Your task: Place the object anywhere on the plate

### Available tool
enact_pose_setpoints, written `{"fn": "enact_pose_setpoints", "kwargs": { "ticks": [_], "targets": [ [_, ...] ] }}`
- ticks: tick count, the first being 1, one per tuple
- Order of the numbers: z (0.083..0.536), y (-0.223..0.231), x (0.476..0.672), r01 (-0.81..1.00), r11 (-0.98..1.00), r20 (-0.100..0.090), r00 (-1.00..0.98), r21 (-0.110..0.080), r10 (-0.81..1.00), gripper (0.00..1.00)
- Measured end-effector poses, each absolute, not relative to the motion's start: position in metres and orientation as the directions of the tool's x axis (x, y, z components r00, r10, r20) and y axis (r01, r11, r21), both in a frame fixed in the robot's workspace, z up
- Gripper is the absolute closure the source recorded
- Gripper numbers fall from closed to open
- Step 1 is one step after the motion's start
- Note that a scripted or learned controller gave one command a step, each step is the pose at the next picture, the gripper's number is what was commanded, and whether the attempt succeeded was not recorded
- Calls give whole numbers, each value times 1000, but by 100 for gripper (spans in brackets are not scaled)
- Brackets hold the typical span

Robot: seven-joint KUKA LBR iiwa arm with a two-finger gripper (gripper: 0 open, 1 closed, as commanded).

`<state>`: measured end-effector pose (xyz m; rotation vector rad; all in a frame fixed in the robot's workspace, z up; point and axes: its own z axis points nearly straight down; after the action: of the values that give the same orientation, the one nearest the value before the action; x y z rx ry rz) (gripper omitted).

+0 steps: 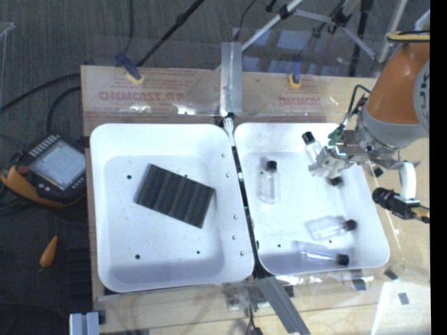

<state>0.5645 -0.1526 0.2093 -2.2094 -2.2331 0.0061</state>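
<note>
A dark ribbed rectangular plate (174, 195) lies slightly turned in the left bin (112, 271). Several clear vials with black caps lie in the right bin (286, 208): one near its left wall (267, 181), one at the back (309, 141), and two toward the front right (327, 227) (316, 251). My gripper (327, 162) hangs low over the back right part of the right bin, just beside the back vial. A small black cap (335, 181) shows right below it. I see nothing clearly held.
A metal divider post (230, 75) stands at the back between the bins. A handheld pendant (52, 169) rests on the floor to the left of the bench. The arm's orange band (401, 75) looms over the bench's right side.
</note>
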Motion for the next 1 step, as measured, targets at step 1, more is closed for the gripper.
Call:
{"fn": "enact_pose_setpoints", "kwargs": {
  "ticks": [1],
  "targets": [
    [163,-109,618,926,376,1,-376,-1,926,100]
  ]
}}
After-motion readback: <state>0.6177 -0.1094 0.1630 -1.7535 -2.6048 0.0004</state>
